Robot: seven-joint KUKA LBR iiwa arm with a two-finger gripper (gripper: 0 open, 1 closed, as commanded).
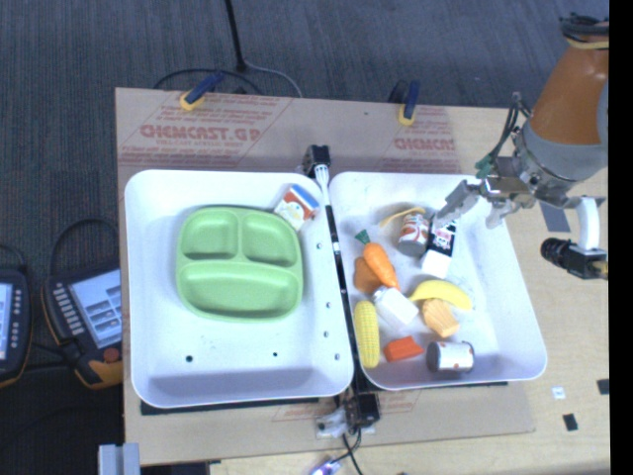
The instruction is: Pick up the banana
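The big brown cardboard-topped desk (208, 132) holds two shallow white plastic bins side by side. The left bin (148, 295) has a light green plastic plate with three parts (239, 262) lying flat in it. A small red and white carton (295, 206) sits just past the plate's far right corner.

The grey arm with an orange band (577, 92) reaches in from the right, over the far right corner of the right bin (514, 315). Its end effector (460, 201) hangs above the far side of that bin, next to a small black and white box (440, 248). You cannot tell if its fingers are open or closed, and no toy can be seen between them.

The yellow curved banana (442, 292) lies in the right bin, to the near side of the end effector, touching a small orange lumpy toy (439, 317). To its left are an orange carrot (377, 264), a white block (396, 308) and a yellow corn cob (366, 332). A silver can (451, 357) and a small red piece (403, 348) lie near the front wall.
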